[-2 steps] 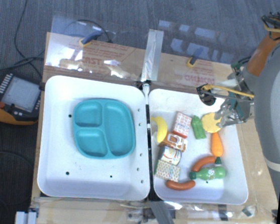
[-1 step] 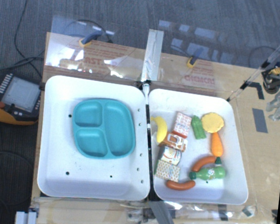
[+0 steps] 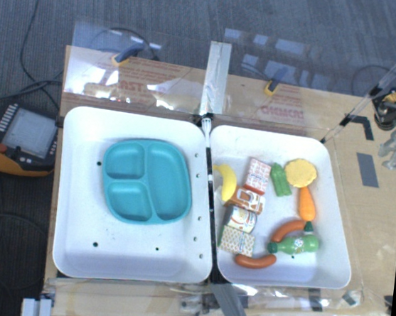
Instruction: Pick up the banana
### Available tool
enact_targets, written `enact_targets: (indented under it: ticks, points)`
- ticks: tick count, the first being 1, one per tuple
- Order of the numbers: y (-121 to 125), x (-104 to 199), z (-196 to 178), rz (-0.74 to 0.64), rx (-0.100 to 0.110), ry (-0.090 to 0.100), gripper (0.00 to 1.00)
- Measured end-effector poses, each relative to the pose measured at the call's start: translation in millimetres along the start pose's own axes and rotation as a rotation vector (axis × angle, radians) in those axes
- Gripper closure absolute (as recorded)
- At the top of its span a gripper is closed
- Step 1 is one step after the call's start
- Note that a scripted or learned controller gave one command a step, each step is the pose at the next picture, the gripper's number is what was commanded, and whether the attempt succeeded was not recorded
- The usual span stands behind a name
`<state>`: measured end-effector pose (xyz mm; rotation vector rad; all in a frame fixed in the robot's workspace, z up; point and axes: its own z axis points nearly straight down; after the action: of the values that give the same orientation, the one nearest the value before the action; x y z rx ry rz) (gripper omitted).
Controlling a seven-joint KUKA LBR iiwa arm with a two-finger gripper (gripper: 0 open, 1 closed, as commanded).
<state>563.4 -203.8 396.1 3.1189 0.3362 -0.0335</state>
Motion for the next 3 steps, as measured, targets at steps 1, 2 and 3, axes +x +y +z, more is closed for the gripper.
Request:
enact_targets:
  ticks: [1, 2, 3]
  points:
    - [0.4, 1.5, -5.4, -0.002, -0.001, -0.012, 1.0]
    - [0.8, 3.1, -10.7, -0.004, -0.002, -0.023, 1.0]
    - [1.1, 4.7, -16.0, -0.006, -0.002, -0.035, 1.0]
